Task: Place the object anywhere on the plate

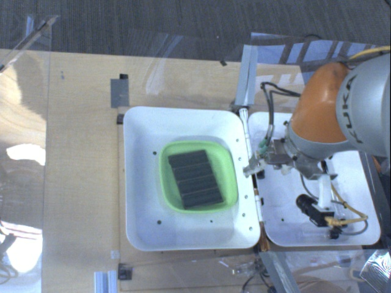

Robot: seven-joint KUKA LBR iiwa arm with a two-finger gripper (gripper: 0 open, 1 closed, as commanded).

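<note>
A dark grey ribbed block [195,179] lies flat on the green plate [227,174], which sits in the left white bin [140,182]. The block covers most of the plate's middle and is turned slightly off square. My gripper [259,163] is at the wall between the two bins, just right of the plate's rim and apart from the block. The orange band and grey wrist [317,121] above the right bin hide most of the gripper. Nothing shows between the gripper and the block.
The right white bin [287,224] lies under the arm. A grey metal post [246,78] stands behind the bins at their joint. A small dark bracket [120,91] sits on the wooden bench at the back left.
</note>
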